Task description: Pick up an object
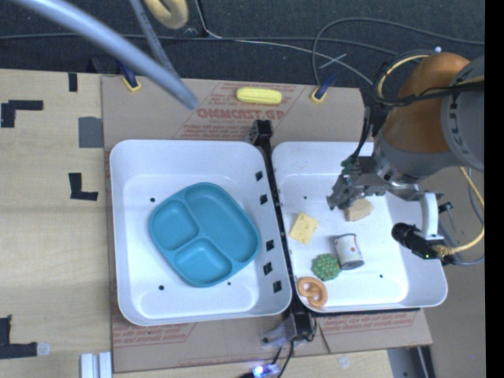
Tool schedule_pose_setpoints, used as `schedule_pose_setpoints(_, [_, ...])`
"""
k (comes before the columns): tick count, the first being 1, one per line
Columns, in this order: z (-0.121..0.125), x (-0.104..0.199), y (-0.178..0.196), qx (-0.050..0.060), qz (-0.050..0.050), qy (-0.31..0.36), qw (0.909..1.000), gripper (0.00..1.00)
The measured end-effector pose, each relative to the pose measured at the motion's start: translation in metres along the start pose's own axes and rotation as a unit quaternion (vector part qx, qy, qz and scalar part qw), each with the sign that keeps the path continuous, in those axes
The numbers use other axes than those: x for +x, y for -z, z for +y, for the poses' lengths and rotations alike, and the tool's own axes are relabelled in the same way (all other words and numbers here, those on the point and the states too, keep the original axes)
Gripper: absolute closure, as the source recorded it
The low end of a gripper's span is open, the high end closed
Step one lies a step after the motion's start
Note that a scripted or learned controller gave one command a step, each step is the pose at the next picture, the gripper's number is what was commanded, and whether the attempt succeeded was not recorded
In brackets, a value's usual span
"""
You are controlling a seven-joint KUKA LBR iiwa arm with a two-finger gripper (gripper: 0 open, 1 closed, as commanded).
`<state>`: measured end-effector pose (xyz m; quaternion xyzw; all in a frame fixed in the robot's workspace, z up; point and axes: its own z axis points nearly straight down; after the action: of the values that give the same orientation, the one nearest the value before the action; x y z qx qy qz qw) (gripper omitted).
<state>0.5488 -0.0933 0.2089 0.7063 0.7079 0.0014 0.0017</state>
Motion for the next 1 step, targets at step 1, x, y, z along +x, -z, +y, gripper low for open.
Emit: schedule_pose_setpoints(1, [0.0012, 0.0001, 0.0422, 0.0, 0.0, -0.001, 1.0, 1.0])
